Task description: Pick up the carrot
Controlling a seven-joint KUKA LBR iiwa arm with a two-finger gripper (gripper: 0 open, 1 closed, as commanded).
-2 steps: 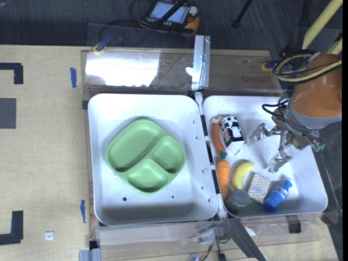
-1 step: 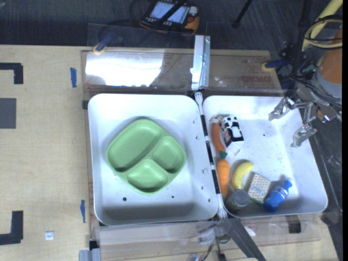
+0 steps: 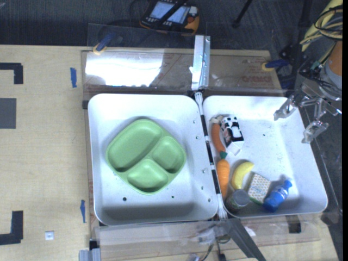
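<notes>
Carrot is lying in the right bin, tight against that bin's left wall, its length running along the wall. Just above it a hot dog is lying along the same wall, with a black-and-white toy touching its right side. A yellow lemon is sitting just right of the carrot, and a grey can, a patterned packet and a blue bottle are crowding the bin's near edge. The jaws are hanging spread apart and gripping nothing over the bin's far right corner, well apart from the carrot. A green divided plate is resting in the left bin on the desk.
</notes>
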